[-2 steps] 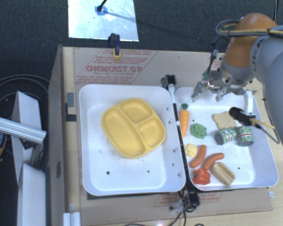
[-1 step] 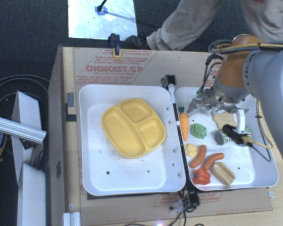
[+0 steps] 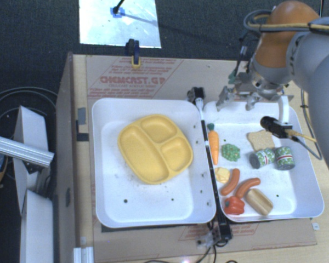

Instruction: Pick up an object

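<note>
**Q:** Where did your pincer stand, taking the carrot as landmark?

**A:** My pincer [image 3: 239,98] hung above the far rim of the right bin [image 3: 310,193], beyond the carrot [image 3: 213,143] and to its right. Its two fingers [image 3: 223,98] were spread apart, with nothing between them.

**Q:** And the objects to be picked?

**A:** All lay in that right bin. The broccoli [image 3: 230,152] sat just right of the carrot; the bread slice [image 3: 261,140] and two cans [image 3: 272,158] lay farther right. Nearer than the carrot lay two sausages [image 3: 239,184], a red pepper [image 3: 234,204] and a bread roll [image 3: 259,201].

**Q:** Left of the carrot?

**A:** The left bin [image 3: 115,207] held a yellow divided plate [image 3: 154,147].
</note>
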Tool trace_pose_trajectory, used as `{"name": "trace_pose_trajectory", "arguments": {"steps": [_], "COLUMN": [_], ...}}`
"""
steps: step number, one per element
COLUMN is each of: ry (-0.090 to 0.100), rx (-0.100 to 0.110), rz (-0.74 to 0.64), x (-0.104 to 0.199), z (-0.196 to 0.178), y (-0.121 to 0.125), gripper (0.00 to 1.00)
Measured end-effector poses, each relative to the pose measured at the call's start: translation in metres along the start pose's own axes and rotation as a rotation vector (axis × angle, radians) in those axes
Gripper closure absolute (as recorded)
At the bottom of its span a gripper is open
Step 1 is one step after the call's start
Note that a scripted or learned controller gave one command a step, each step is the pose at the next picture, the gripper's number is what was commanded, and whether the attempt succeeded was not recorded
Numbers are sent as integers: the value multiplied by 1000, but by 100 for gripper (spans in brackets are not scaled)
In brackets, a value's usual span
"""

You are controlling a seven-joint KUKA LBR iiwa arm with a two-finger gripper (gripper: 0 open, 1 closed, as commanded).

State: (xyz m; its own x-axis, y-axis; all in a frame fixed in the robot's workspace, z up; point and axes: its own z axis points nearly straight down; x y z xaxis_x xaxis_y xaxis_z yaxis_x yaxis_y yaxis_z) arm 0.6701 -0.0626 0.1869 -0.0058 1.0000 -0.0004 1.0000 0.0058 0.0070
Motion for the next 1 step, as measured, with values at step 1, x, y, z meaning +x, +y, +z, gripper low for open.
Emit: {"name": "trace_pose_trajectory", "arguments": {"steps": [1], "ry": [0], "rx": [7], "rz": [4], "x": [-25], "z": [41], "y": [-48], "gripper": [0]}}
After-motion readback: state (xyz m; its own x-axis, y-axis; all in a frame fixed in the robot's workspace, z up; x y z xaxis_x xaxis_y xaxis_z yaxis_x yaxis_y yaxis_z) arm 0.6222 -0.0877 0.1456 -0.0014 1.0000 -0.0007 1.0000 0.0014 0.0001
